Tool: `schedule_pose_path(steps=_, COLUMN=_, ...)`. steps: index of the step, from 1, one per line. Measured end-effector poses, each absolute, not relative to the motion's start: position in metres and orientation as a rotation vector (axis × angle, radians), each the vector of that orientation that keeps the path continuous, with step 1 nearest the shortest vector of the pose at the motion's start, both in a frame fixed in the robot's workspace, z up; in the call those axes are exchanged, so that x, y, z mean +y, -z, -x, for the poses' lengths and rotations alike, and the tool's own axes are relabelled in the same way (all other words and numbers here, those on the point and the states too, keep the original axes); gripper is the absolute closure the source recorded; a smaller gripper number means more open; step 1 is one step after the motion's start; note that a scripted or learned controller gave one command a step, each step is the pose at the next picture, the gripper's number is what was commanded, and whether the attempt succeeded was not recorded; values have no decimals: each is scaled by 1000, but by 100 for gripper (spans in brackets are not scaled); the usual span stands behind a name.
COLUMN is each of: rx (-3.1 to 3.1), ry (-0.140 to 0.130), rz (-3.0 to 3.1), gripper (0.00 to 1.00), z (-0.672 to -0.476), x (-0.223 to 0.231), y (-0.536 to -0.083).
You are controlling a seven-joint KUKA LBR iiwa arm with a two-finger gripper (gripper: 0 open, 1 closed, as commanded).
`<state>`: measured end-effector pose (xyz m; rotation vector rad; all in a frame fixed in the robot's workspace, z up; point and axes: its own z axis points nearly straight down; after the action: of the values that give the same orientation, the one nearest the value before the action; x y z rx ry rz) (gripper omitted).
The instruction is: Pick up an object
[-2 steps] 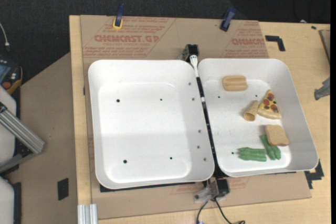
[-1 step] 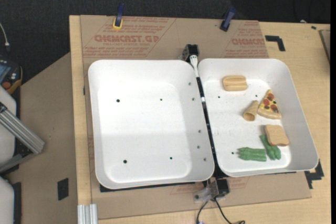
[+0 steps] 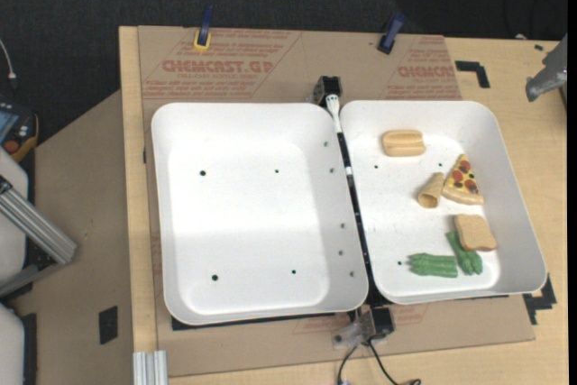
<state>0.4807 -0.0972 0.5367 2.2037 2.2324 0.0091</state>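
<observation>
The cardboard sheet [image 3: 270, 59], flat and matte brown with red print, lies under both bins, reaching well left of the gripper [image 3: 549, 75]. The gripper is a grey metal shape parked clear of the bins, likely so the camera sees every item. Whether it is spread or pressed together I cannot tell. The left bin [image 3: 164, 194], smooth white plastic with rounded corners, is farthest from it. The right bin [image 3: 516, 194], its twin, sits just below and left of the gripper and holds all the pick candidates, loosely scattered, which should ease a grasp. The green beans [image 3: 445, 265], knobbly and long, lie farthest below. The toast [image 3: 475, 233], a flat tan slab, touches them. The pizza [image 3: 466, 180], a red-dotted wedge, is nearer the gripper. The bun [image 3: 403, 142], a rounded oblong, lies to the gripper's lower left. The cone [image 3: 432, 191], stubby and tan, rests beside the pizza.
</observation>
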Motion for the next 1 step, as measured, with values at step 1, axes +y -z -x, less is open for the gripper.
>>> schedule_pose_path(steps=1, rx=2222, ry=15, rz=-2238, gripper=0, z=-477, x=-184, y=-370)
